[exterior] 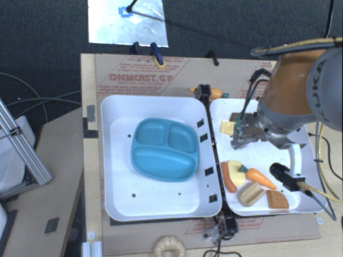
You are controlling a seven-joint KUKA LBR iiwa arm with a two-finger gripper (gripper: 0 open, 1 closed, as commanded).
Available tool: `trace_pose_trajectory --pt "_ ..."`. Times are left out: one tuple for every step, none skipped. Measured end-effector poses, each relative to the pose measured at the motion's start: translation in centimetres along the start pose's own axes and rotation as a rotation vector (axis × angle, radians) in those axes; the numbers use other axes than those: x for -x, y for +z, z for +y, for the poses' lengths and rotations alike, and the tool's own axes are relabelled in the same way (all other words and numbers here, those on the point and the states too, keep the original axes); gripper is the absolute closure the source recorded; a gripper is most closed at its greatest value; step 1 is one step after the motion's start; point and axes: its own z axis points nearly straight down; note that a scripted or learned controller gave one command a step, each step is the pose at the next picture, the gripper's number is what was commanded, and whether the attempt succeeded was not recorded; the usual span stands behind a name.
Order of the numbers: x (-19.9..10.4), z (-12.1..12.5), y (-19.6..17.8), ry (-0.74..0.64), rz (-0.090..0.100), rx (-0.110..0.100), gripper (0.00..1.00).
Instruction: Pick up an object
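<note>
A: Gripper first. Where is it, what state?
B: The two-finger gripper point(241, 136) is low in the upper-left part of the right shallow white bin point(262, 153), under the grey arm point(289, 119) with its orange band point(292, 79). Spread or pressed together, cannot tell: it's a dark clump from this angle. Can't tell if it's pinching anything either.
A: Nearest object?
B: A flat yellow cheese slice point(227, 127), just beside the gripper on the view's left, near the bin's left wall. Touching or apart, can't tell.
A: Other pickable stuff?
B: All at the near end of the same bin, apart from the gripper. There's a red sausage-shaped toy point(229, 180) along the left wall, with a pale yellow wedge point(236, 171) against it. An orange toy carrot point(261, 178) lies slantwise, with a tan bread roll point(250, 194) just below it. A brown square waffle-like cracker point(277, 199) sits right of the roll.
A: Left bin?
B: The left shallow white bin point(115, 143) has a blue three-compartment plastic plate point(163, 149) lying flat in the middle.
A: Outside the bins?
B: A beige ring-shaped thing point(169, 246) at the bottom edge. A small orange-yellow thing point(215, 93) at the far end of the divide between the bins. A blue clamp point(157, 54) on the board's far edge, and a shiny silver sheet point(127, 15) beyond it.
</note>
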Motion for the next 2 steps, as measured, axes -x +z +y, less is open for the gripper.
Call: trace_pose_trajectory --pt "-3.84 0.03 0.89 0.0 0.0 0.0 1.0" --pt "-4.13 -0.64 0.8 0.002 -0.001 0.001 1.0"
